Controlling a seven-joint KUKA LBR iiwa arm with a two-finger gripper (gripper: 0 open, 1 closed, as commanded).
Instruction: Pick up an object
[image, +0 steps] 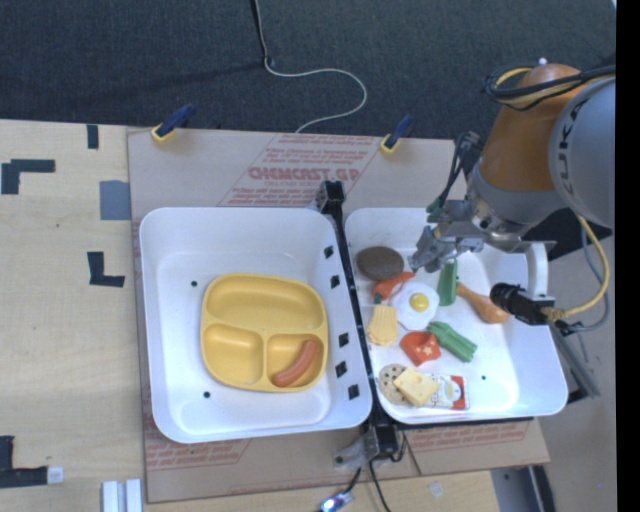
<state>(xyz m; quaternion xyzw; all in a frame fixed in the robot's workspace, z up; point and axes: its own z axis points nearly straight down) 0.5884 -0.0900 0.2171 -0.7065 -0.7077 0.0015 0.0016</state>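
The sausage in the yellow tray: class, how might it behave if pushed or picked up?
The sausage looks rounded and smooth, so it may roll or slip. It lies alone in a compartment of the yellow tray, whose walls would probably stop it. Likely light plastic.

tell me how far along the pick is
Done: a sausage lies in the yellow tray in the left bin. In hand: the pincer hovers over the right bin's toy food, near the fried egg. Left: closing on an item and lifting it.

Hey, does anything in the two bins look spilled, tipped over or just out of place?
Nothing stands out. The sausage lies in a compartment of the yellow tray in the left bin; the other toy foods lie loose inside the right bin, none over a rim.
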